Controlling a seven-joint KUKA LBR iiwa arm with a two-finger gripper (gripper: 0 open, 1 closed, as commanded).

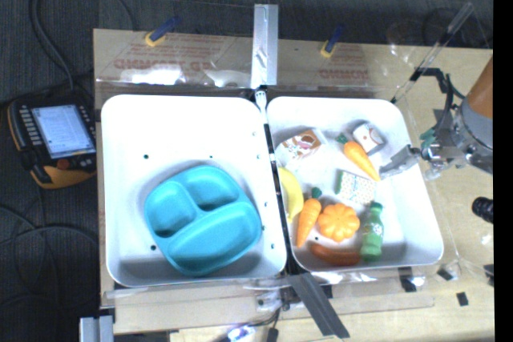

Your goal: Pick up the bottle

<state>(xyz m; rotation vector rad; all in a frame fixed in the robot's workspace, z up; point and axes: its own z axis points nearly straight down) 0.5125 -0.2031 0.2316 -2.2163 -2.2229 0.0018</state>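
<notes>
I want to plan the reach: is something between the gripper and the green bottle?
Nothing visible lies between them. The gripper is above the right bin's right rim; the bottle lies nearer the front, touching the pumpkin on its left.

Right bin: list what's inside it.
The right bin holds a green bottle, a pumpkin, two carrots, a banana, small cartons and a red item partly hidden under the pumpkin.
</notes>
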